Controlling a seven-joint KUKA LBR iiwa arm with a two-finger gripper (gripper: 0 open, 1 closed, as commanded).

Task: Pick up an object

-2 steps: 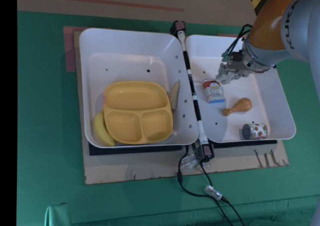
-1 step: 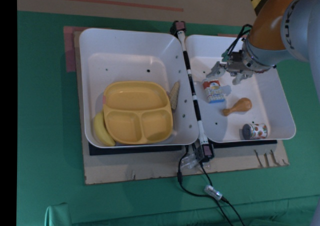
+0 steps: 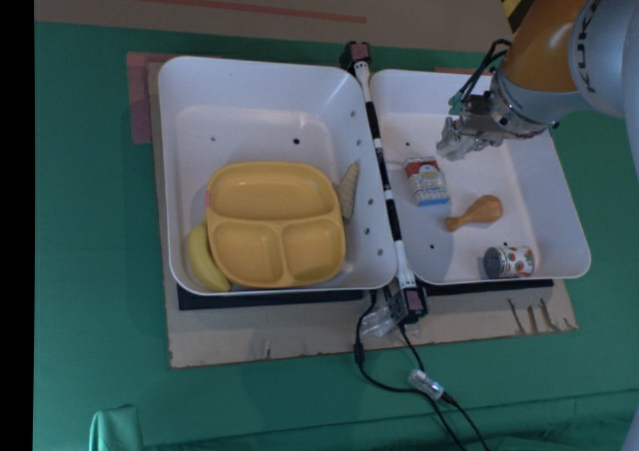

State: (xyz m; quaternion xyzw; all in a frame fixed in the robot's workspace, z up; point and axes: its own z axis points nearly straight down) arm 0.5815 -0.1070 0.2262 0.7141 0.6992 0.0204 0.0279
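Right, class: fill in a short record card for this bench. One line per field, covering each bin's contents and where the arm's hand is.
left bin: yellow tray, banana at its left edge, cone at its right
right bin: small box, drumstick, can on its side
hand: over the right bin, above and right of the box
held: nothing seen between the fingers
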